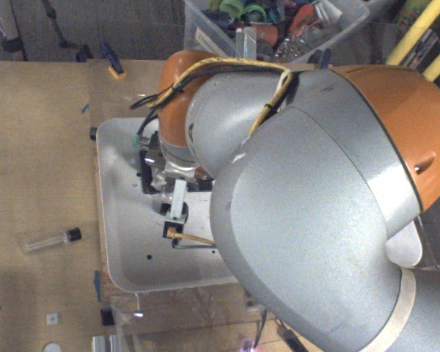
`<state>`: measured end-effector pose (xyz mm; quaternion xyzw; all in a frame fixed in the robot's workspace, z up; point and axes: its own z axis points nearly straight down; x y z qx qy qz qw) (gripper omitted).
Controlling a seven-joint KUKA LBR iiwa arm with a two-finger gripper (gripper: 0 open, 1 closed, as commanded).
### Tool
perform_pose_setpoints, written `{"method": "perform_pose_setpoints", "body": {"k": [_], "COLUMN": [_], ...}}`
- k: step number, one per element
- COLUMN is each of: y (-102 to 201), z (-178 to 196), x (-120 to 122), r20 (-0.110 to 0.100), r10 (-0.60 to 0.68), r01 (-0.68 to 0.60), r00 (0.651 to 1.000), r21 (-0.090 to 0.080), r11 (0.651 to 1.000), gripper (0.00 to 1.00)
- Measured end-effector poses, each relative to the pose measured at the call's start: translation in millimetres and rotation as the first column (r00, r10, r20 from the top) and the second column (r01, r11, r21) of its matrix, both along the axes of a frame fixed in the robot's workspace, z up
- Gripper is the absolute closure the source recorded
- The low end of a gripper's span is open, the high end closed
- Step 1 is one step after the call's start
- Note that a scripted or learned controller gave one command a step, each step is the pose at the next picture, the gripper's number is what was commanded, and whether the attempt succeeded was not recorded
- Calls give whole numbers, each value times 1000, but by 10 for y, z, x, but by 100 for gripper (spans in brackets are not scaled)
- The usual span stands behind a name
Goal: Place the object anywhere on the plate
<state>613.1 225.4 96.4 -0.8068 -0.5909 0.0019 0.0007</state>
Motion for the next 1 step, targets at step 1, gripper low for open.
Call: {"method": "perform_pose_setpoints", "body": {"k": [1], "y": [4], "z": [644], "x": [17], "r20": [3], "r10": [220], "r01": [-220], "r00": [975], "r21": [0], "r11": [975], "gripper": [100]}}
